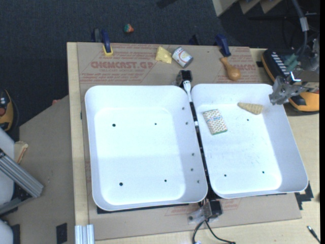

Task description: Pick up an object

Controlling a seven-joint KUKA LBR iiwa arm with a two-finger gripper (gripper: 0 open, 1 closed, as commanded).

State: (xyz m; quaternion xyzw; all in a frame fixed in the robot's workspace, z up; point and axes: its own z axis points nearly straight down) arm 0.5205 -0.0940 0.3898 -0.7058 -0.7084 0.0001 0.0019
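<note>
while the arm sits way out at the right edge of the bench, the gripper hangs just beyond the far right corner of the right bin, a small grey metal shape at the bin's rim, and whether it's released or clenched is anyone's call from here — too small and cluttered to tell, and nothing shows between it. down in that right bin, two things to pick from: a small patterned packet lying flat toward the far left part of the floor, and a tan wedge up near the far wall, close to the gripper but apart from it. the left bin sits flush beside it, the two touching along a dark seam in the middle. both rest on a brown board printed with red lettering. along the far strip of that board lie a yellow chunk, a small grey-and-white can-like thing just beside it, and an orange-brown pear-shaped piece further right. blue clamps grip the board's far edge. dark carpet spreads beyond, with a tiny colourful object lying on it.
</note>
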